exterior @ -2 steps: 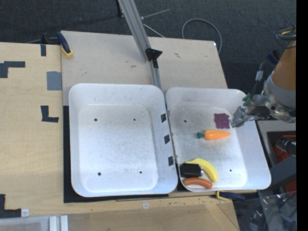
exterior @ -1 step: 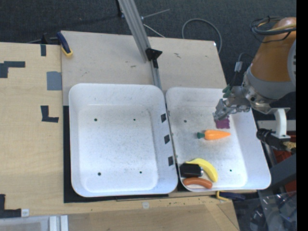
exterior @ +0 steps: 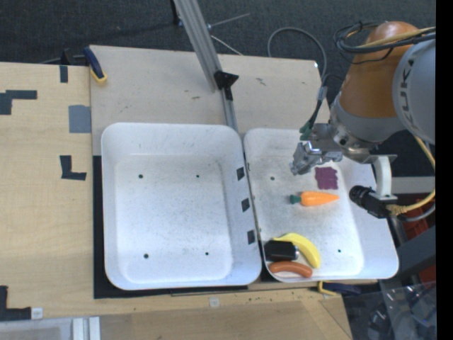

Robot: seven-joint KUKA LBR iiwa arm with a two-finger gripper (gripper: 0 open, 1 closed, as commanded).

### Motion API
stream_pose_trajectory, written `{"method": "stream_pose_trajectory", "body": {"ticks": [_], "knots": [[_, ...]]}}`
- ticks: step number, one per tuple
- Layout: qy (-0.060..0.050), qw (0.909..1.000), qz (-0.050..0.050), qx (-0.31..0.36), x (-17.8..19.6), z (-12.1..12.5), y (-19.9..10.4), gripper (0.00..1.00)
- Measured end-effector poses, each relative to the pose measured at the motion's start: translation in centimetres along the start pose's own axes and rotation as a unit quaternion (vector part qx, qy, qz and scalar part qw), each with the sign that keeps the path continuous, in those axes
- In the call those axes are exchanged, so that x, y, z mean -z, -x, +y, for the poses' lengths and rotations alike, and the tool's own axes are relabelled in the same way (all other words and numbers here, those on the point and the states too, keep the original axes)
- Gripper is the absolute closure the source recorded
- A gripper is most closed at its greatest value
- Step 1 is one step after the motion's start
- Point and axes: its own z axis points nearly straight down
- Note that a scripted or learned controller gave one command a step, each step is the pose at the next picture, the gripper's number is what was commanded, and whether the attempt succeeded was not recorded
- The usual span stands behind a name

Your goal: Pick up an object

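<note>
Your pincer (exterior: 303, 160) hovers just beyond the small orange plastic carrot (exterior: 318, 199) in the right white bin (exterior: 368, 264), carrying nothing; I cannot tell its state. The pick is not yet made; descent and grasp remain.

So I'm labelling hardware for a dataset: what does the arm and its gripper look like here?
The arm is a thick, rounded grey body with a broad orange band above the wrist and dark lettering on its side. Black cables loop over the orange part. The gripper is a small metallic grey assembly at the wrist's end.
</note>
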Motion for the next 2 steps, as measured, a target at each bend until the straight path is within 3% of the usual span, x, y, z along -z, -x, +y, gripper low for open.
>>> {"method": "stream_pose_trajectory", "body": {"ticks": [2], "knots": [[0.0, 1.0, 0.0, 0.0, -2.7, 5.2, -10.4, 1.0]]}}
